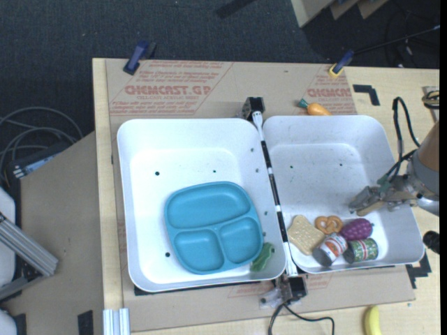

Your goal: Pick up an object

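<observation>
In the right bin [328,145], several small items cluster at the front: a tan cracker [304,234], a pretzel [328,223], a purple bunch of grapes [357,228], a red-and-white can [330,248] lying on its side and a green can [363,250]. My gripper [362,201] reaches in from the right, low over the bin floor. It sits just above and to the right of the pretzel and grapes. Its fingers are spread open with nothing between them.
The left bin [140,159] holds a blue divided plate [211,225] and a small green item [263,257] in its front right corner. An orange toy carrot [316,108] lies behind the right bin. A yellow item [372,321] lies in front of the bins.
</observation>
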### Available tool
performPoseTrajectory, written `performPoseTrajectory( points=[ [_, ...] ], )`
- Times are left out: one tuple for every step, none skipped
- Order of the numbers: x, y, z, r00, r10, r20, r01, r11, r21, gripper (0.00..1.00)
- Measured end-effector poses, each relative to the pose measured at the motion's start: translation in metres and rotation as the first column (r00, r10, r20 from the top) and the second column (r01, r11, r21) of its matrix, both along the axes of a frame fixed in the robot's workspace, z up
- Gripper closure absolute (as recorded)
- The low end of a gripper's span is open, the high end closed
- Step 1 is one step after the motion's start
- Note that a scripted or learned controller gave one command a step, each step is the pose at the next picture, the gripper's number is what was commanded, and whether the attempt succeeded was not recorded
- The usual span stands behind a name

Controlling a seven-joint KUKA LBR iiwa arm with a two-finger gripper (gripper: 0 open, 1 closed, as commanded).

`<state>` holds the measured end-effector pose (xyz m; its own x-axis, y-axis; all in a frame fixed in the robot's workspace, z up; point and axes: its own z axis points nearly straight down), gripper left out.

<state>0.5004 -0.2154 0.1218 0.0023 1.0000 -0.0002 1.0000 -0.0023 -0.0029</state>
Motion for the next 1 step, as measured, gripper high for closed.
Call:
performPoseTrajectory(
  points=[
    [0.0328,0.0038,-0.0371,1.000,0.003,0.004,-0.003,1.000,0.000,0.00]
  ],
)
